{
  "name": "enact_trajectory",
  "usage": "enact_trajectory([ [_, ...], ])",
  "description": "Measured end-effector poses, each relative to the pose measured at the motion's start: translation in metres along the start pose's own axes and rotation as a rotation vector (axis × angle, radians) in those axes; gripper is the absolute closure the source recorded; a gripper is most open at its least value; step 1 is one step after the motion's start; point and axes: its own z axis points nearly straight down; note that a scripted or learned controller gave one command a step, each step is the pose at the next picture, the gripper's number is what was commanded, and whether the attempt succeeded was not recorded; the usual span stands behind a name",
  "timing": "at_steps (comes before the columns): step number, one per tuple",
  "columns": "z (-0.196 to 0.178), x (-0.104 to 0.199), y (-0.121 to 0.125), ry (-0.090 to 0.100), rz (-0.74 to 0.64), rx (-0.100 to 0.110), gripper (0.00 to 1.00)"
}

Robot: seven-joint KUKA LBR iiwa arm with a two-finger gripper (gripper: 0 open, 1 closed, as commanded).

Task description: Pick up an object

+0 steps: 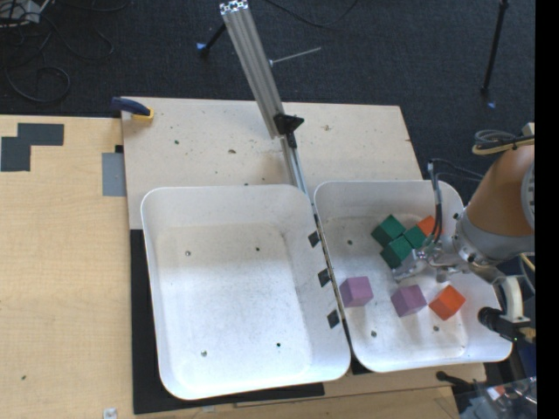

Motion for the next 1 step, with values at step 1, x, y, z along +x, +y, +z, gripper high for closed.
enact_trajectory([
  [1,-0.0116,-0.0007,0.0,0.001,0.006,0.0,1.0],
])
